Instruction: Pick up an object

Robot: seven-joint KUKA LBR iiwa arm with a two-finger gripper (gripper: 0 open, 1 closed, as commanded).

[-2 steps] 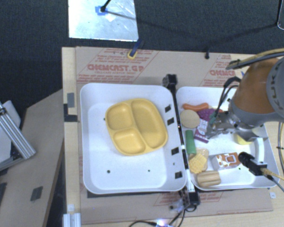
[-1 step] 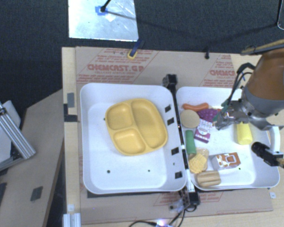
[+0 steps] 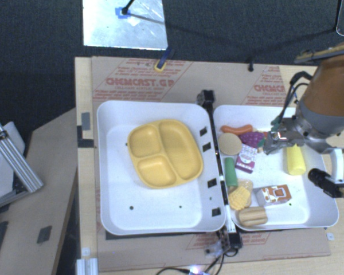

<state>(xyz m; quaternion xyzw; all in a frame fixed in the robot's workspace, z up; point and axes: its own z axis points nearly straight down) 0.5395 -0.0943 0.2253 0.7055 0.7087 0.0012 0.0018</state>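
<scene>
The right bin (image 3: 318, 211) holds several toy foods. An orange carrot (image 3: 236, 129) and purple grapes (image 3: 253, 137) lie at its back left, with a tan round cookie (image 3: 230, 145) and a purple-and-white packet (image 3: 246, 158) just in front. A yellow block (image 3: 295, 159) lies right of the middle. My gripper (image 3: 273, 142) hangs low over the bin's back, just right of the grapes and left of the yellow block. Nothing can be seen held in it.
A green cucumber (image 3: 230, 172), a yellow corn piece (image 3: 239, 198), a bread roll (image 3: 252, 216) and an orange-and-white carton (image 3: 273, 195) fill the right bin's front left. The left bin (image 3: 114, 211) carries a yellow divided plate (image 3: 163, 152). The arm (image 3: 332, 96) covers the back right corner.
</scene>
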